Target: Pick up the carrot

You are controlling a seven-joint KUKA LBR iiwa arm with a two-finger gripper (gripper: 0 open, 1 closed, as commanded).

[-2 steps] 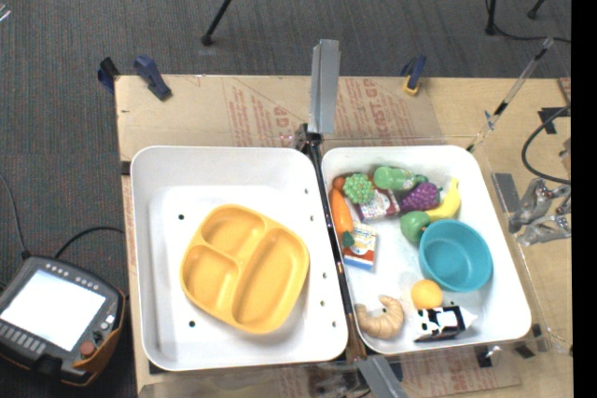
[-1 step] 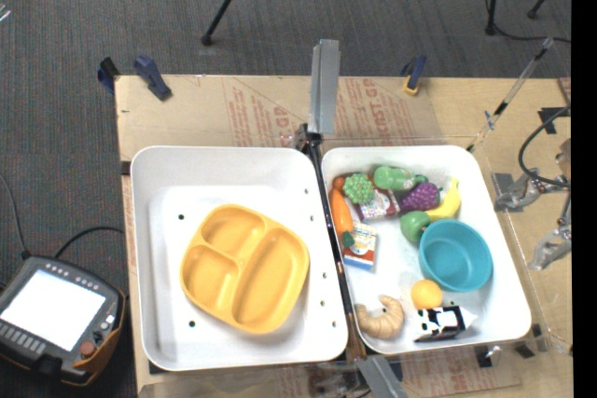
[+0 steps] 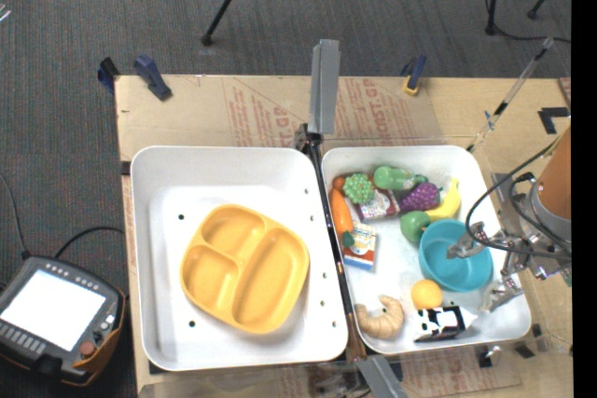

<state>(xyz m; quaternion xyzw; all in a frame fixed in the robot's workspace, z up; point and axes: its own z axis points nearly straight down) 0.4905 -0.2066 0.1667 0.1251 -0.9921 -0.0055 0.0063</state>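
Note:
The carrot (image 3: 341, 212) is a slim orange piece lying lengthwise against the left wall of the right bin (image 3: 466, 156). A small snack box (image 3: 361, 248) lies just below it and a green knobbly toy (image 3: 358, 188) just above. My gripper (image 3: 480, 271) hangs at the bin's right side, over the right rim of a blue bowl (image 3: 448, 267). Its two fingers are spread apart with nothing between them. It is far to the right of the carrot.
The right bin also holds purple grapes (image 3: 422, 196), a banana (image 3: 451, 199), a green fruit (image 3: 413, 225), a yellow ball-shaped fruit (image 3: 426, 294), a croissant (image 3: 382, 317) and a black-and-white toy (image 3: 438, 322). A yellow divided plate (image 3: 245, 267) lies in the left bin (image 3: 154, 200).

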